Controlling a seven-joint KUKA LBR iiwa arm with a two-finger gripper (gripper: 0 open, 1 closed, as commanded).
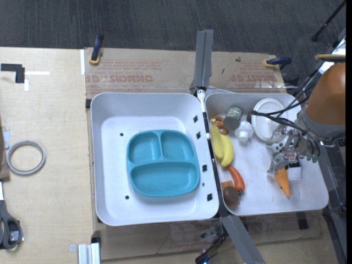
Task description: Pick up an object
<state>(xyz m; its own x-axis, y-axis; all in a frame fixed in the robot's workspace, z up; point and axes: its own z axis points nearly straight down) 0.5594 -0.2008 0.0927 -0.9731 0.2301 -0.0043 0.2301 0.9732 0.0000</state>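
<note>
The arm [329, 100] is reaching in from 3 o'clock, and its grey and orange body is hiding the far right side of the right bin [258, 199]. The gripper [283, 161] is hanging low over that bin, with wires and small parts tangled all around it. The fingers are too cluttered to make out, so I cannot tell if they are spread or squeezed. An orange carrot [283, 181] is lying right under the gripper, pointing toward 5 o'clock. Its top end is tucked under the gripper, so I cannot tell if it is being held.

A white bowl [268, 124] is sitting toward 12 o'clock in the bin, partly crossed by black cables. A yellow banana [223, 147] is lying along the bin's left wall. Below it, a red pepper [236, 177] is lying near a dark brown lump [231, 196] at 7 o'clock. A small greenish round thing [234, 113] at 11 o'clock is hard to name. Bare white floor is showing in the middle of the bin.

The left bin [104, 164] is holding a blue divided plate [163, 163] in its middle, with open room all around it. On the worktop [44, 103] at 9 o'clock, a grey ring [23, 157] is lying flat. Scissors [8, 231] are cut off by the left edge.
</note>
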